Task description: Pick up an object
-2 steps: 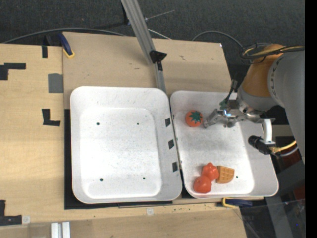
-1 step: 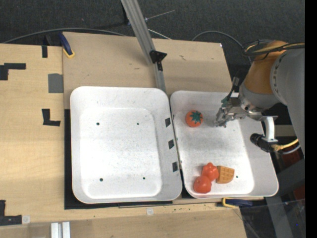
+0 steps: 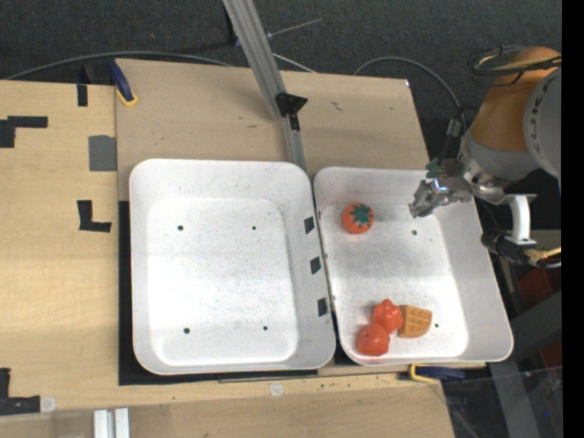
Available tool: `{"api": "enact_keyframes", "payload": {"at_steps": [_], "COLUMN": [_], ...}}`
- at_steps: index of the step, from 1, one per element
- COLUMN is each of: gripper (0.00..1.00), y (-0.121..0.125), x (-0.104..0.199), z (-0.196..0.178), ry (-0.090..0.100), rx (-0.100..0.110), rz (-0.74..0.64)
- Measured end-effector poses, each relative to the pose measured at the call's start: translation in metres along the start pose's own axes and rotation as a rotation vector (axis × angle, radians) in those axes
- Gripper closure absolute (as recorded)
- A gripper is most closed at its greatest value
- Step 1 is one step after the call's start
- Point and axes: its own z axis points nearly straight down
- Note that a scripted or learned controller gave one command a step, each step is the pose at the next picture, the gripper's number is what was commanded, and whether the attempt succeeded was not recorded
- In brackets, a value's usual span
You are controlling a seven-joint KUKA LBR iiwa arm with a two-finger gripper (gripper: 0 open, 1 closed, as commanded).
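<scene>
Honestly, I cannot tell how my gripper (image 3: 423,201) is set from up here. The tomato (image 3: 358,218) sits just off to its left in the right bin (image 3: 474,281), untouched. Dropping straight down, I'd likely miss it.

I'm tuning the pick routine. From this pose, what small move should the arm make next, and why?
Probably a short shift leftward to centre over the tomato. The gripper sits above the right bin near its far edge, beside the tomato and not over it. That toy lies alone, while the red pepper, red piece and waffle crowd together.
</scene>
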Motion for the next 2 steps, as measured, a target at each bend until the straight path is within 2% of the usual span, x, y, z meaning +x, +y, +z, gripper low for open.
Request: {"api": "enact_keyframes", "payload": {"at_steps": [1,2], "gripper": [1.0,1.0], "y": [0.001,-0.015], "x": [0.0,0.055], "z": [-0.053,-0.046], "ry": [0.0,0.003], "rx": [0.0,0.008], "rz": [0.0,-0.004]}}
